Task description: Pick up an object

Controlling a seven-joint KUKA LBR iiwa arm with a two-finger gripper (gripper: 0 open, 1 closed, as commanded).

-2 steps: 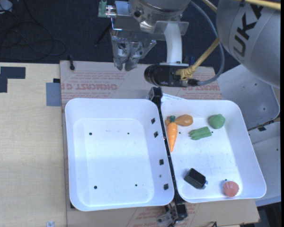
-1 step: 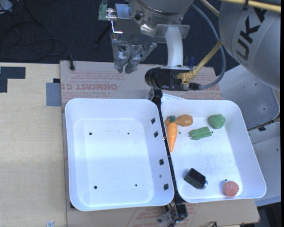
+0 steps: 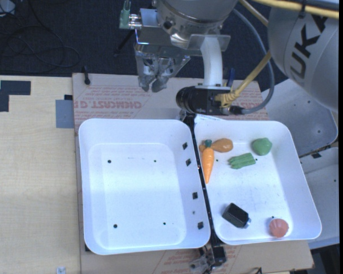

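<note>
My gripper (image 3: 153,84) hangs high above the bench, behind the back edge of the left bin (image 3: 88,153), far from every object. Its fingers look shut with nothing between them. The right bin (image 3: 300,170) holds an orange carrot (image 3: 207,164) lying against the divider. An orange lump (image 3: 222,145) sits just behind the carrot. A green oblong piece (image 3: 242,161) and a round green piece (image 3: 262,146) lie toward the back right. A black block (image 3: 236,216) and a pinkish-red ball (image 3: 278,227) sit near the front.
A brown cardboard sheet (image 3: 108,101) lies under both bins. The arm's grey body and a yellow cable (image 3: 248,84) hang over the back of the right bin. A light wooden benchtop (image 3: 28,181) extends to the left.
</note>
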